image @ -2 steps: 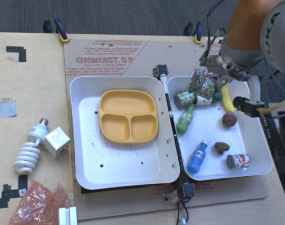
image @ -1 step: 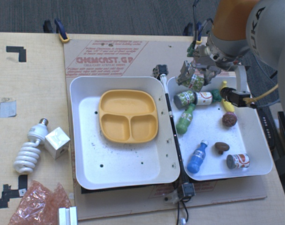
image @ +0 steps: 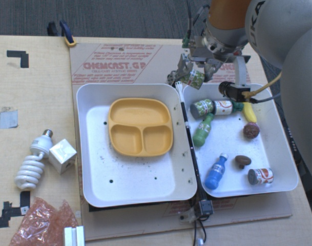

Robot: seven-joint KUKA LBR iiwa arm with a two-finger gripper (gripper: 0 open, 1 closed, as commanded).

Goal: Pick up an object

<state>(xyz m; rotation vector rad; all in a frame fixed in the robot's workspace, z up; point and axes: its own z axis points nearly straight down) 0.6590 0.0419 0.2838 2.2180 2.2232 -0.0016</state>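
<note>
crinkled pink plastic [image: 43, 220] at near table edge. smooth yellow divided tray [image: 141, 126] in left bin [image: 89, 178]. gripper [image: 192, 76] above right bin's [image: 286, 163] far corner, closed around small green-labelled can [image: 195, 79].

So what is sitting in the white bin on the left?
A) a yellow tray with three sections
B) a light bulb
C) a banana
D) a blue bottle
A. The left bin holds the yellow tray, split into three sections. The blue bottle and the banana lie in the right bin, and the light bulb lies outside on the bench.
</note>
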